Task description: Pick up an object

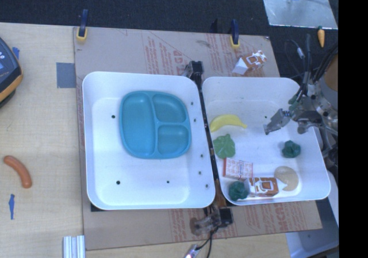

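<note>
Gripper hangs over the right bin toward its three o'clock edge, and I'm reading it as best I can: two grey fingers splayed apart with only white bin floor in the gap, so released, nothing between them. The arm behind it is cut off at the picture's right side, a tangle of grey metal and cables I can't sort out.

Just at five o'clock from the gripper sits a dark green lump, apart from the fingers. Off at nine o'clock lies a banana, with a leafy green piece just below it. Toward the bin's six o'clock I've got a small printed packet, another dark green lump touching a red-and-white carton, and a pale round thing I can't name; blur eats the print.

Left bin carries a blue divided plate. Out on the bench at nine o'clock lies a sausage, and a dark device is sliced off by the frame's left edge. A second small carton rests on the cardboard at the right bin's twelve o'clock.
</note>
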Controlling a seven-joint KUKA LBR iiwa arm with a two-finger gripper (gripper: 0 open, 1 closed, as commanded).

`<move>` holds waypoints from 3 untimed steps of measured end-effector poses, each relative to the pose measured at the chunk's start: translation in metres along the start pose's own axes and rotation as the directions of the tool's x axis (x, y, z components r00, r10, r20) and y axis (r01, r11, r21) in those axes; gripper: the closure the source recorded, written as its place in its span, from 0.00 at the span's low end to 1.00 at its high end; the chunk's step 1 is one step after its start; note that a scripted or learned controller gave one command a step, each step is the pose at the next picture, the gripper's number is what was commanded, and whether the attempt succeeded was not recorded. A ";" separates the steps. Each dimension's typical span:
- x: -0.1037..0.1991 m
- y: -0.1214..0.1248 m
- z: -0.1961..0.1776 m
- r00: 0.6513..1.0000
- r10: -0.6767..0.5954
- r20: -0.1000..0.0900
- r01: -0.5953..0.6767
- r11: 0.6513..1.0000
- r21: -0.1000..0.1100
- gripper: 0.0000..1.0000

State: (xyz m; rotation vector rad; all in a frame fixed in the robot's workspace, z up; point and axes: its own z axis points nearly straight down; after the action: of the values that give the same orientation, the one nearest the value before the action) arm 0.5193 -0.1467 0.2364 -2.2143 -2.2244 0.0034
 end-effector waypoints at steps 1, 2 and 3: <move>0.049 0.059 0.059 1.000 -0.002 0.002 0.002 1.000 0.000 0.00; 0.050 0.011 0.105 1.000 0.000 0.001 0.000 1.000 0.001 0.00; 0.053 0.071 0.145 1.000 -0.001 0.002 0.001 1.000 0.000 0.00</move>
State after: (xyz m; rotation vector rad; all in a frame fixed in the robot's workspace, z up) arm 0.5899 -0.0928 0.0915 -2.2147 -2.2264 0.0049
